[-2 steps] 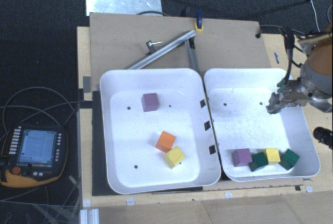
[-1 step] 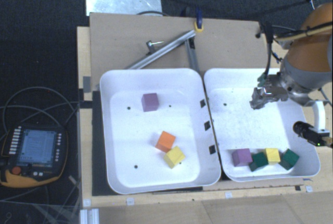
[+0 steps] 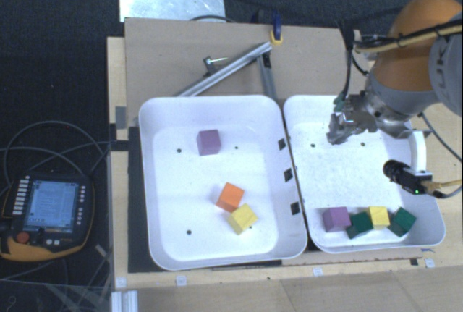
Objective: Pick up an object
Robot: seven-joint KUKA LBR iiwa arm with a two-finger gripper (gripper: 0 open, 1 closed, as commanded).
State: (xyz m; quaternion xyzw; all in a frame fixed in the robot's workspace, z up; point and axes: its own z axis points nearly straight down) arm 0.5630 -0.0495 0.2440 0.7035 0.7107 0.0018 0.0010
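The end effector (image 3: 340, 128) sits in the upper part of the right bin (image 3: 304, 158), right of centre in the frame, at the end of the grey arm (image 3: 427, 79) with its orange band (image 3: 419, 35) reaching in from the upper right. It is a small dark metallic cluster seen from above, and I cannot tell whether it is spread or pressed together; no block shows between its tips. The white floor under and around it is bare.

The blocks in the right bin lie in a row along its lower edge, well apart from the end effector: a purple block (image 3: 336, 218), a dark green block (image 3: 358, 224) touching it on the right, a yellow block (image 3: 379, 216) next, and a second green block (image 3: 402, 220) at the lower right corner.

The left bin (image 3: 155, 180) fills the middle of the frame. A purple cube (image 3: 208, 142) rests in its upper half. In the lower half an orange cube (image 3: 230, 196) and a yellow cube (image 3: 243, 218) sit touching, the yellow one just below and right of the orange.

Both bins rest on the tabletop (image 3: 304, 64), where a metal rod (image 3: 228, 68) lies at a slant above the left bin. A teach pendant (image 3: 47, 213) with a lit screen lies on the dark floor at the lower left of the frame, its cables looping around it.
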